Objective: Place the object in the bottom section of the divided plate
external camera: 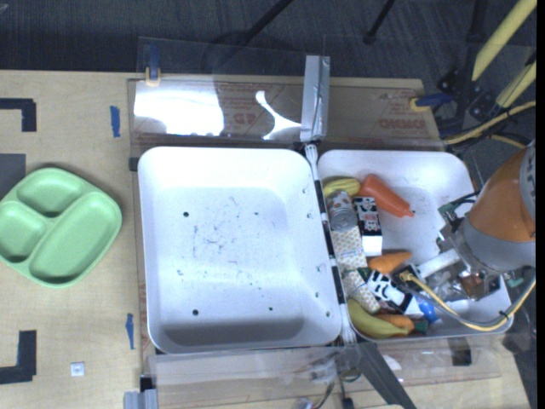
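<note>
Clearly picking: the gripper (430,281) (finger state: cannot tell) sits amid the right bin (443,167) clutter; next, lift something toward the green plate (58,227).

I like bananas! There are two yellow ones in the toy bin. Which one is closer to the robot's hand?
The banana at the bin's near edge, curled beside the gripper. The other banana lies at the pile's far end, next to the big orange carrot.

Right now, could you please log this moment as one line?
arm: over right bin | green divided plate: left of bins, on bench | toy food: piled in right bin
</note>
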Robot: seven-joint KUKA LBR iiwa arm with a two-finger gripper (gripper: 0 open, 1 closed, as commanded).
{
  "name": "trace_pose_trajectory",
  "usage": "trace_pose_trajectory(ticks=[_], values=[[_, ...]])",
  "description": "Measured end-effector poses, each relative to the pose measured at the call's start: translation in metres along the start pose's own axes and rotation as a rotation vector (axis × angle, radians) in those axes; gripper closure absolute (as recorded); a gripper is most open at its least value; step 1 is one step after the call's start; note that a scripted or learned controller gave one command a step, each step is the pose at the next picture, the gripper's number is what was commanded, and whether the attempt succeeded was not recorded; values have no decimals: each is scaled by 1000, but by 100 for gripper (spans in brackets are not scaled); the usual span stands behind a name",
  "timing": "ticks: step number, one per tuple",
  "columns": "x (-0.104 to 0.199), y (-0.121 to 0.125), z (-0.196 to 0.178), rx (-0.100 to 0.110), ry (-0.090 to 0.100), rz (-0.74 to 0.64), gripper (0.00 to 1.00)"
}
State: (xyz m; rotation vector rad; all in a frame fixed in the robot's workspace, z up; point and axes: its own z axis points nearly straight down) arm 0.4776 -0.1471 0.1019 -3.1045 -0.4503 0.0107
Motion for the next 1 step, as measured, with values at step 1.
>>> trace_pose_trajectory(ticks=[1], values=[[92, -22, 15, -7, 9, -149, 100]])
